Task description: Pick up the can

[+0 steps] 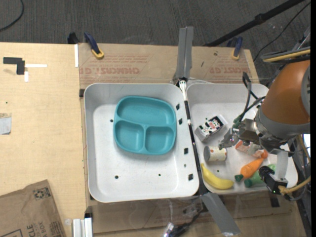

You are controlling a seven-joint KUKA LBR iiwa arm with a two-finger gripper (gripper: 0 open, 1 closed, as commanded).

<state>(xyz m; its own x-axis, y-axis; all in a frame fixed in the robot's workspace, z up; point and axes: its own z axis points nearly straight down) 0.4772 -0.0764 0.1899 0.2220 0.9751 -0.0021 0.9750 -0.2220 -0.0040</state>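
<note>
2 shallow white plastic bins on a brown cardboard-covered bench (pixel 44 132). Left bin (pixel 98 181): 1 teal 3-compartment plastic plate (pixel 145 125). Right bin (pixel 217 98): 1 small pale cylindrical can (pixel 216 154) lying on its side near the bin's middle, 1 black-and-white printed carton (pixel 211 127) beyond it, 1 yellow banana (pixel 216 179) at the near edge, 1 orange carrot with green top (pixel 251 168). 1 grey arm with orange band (pixel 291 95); its two-finger gripper (pixel 231 138) hangs just right of the can, whether spread or closed cannot be told. 2 blue clamps (pixel 93 44) at the bench's far edge; dark carpet (pixel 123 9) beyond
</note>
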